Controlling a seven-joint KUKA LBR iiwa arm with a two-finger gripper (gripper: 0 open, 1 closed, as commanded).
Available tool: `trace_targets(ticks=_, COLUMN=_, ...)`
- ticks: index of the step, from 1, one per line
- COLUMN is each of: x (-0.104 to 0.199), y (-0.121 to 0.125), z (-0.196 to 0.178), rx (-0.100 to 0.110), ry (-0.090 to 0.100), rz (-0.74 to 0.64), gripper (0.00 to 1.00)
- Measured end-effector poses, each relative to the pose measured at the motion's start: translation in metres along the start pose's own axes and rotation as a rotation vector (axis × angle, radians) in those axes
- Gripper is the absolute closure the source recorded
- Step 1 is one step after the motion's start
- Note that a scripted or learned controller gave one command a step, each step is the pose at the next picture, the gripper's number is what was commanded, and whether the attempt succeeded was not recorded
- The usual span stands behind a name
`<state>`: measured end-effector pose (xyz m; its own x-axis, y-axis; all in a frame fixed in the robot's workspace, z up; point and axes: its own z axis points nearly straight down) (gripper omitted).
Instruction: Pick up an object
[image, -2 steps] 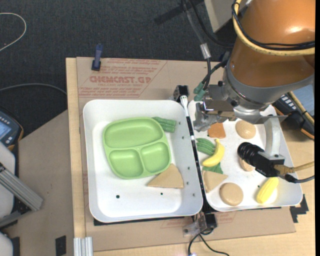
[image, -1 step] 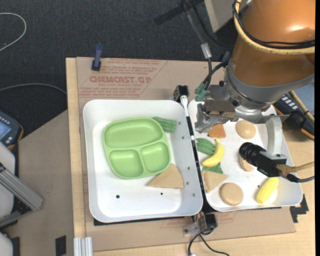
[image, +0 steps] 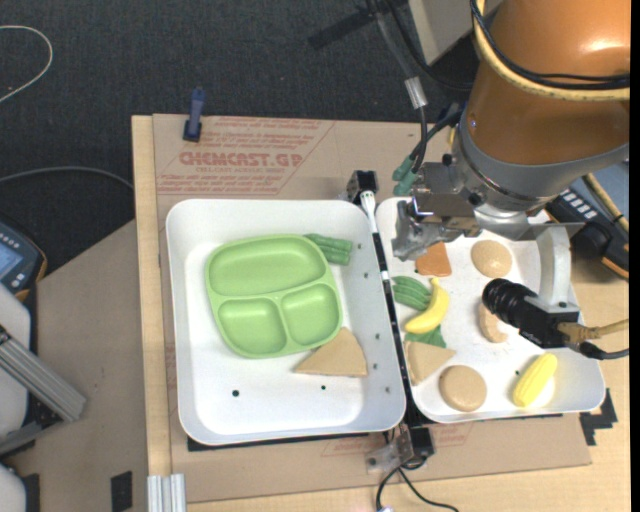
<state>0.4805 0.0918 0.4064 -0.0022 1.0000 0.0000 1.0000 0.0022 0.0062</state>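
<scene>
You will find the jaws (image: 418, 232) low over the far left corner of the right bin (image: 575, 395); whether they are open or shut, or hold anything, cannot be told from this angle. The nearest candidate is the orange wedge (image: 434, 261), lying just below and slightly right of them, close enough to look almost touching. The banana (image: 428, 310) lies further toward the near rim, its long axis running diagonally. In my judgement a short descent toward the wedge is the move called for.
</scene>
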Motion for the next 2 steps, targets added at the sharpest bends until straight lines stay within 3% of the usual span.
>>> trace_targets(ticks=2, x=0.001, y=0.001, z=-0.020, rx=-0.005, ry=0.000, rz=-0.002, gripper=1.00)
